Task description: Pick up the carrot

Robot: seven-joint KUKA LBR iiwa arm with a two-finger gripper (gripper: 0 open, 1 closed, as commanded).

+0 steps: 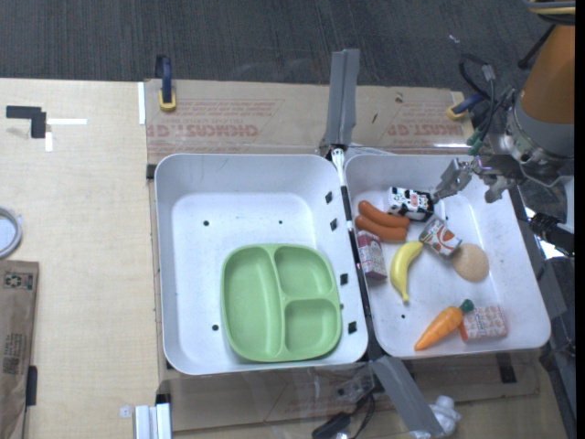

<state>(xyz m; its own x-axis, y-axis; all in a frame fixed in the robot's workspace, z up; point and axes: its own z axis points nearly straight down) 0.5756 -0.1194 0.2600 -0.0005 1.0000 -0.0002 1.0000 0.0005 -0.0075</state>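
Carrot not yet grasped; approach and pick remain.
The carrot [440, 327] lies at the near edge of the right bin [526, 245], beside a pink carton [483, 322]. The end effector [454, 179] hovers well apart at the far rim, fingers spread, pinching nothing.

Left bin [183, 245]: holds the green three-compartment plastic tray [281, 302], toward 5 o'clock.
Right bin [521, 273]: beside the left bin, at its 3 o'clock.
Orange carrot [439, 327]: right bin, 6 o'clock, just beside the pink carton [484, 322].
Yellow banana [405, 266]: centre, at 6 o'clock from two orange-red sausages [382, 221].
Gripper [475, 174]: over the right bin's 1 o'clock.
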